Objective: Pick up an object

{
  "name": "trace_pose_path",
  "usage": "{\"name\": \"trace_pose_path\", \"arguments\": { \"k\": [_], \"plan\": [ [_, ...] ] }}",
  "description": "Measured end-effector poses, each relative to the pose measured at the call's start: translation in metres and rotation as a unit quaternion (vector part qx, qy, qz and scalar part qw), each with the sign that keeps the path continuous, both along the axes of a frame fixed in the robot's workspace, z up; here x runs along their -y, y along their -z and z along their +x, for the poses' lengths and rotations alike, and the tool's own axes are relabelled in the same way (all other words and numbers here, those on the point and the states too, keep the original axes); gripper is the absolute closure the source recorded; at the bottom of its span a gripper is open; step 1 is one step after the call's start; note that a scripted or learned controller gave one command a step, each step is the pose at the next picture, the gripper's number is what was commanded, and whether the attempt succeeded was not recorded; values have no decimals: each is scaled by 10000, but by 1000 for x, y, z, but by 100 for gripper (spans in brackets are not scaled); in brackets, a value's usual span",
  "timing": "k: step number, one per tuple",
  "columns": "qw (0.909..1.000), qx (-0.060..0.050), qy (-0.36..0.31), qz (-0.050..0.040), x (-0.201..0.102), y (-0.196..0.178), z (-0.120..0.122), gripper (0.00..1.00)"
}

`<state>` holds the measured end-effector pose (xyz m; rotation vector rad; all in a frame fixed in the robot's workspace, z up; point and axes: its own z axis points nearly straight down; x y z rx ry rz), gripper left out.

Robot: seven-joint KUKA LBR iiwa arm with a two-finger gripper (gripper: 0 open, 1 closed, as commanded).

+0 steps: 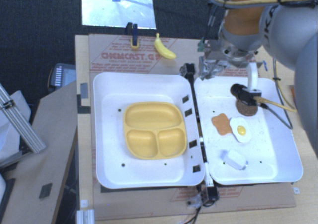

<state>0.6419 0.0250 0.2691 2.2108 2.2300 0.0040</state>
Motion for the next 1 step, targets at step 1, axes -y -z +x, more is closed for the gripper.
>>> {"name": "trace_pose_path", "arguments": {
  "k": [1],
  "plan": [
    [10000, -12, -5, 6, -52, 13, -5, 100]
  ]
}}
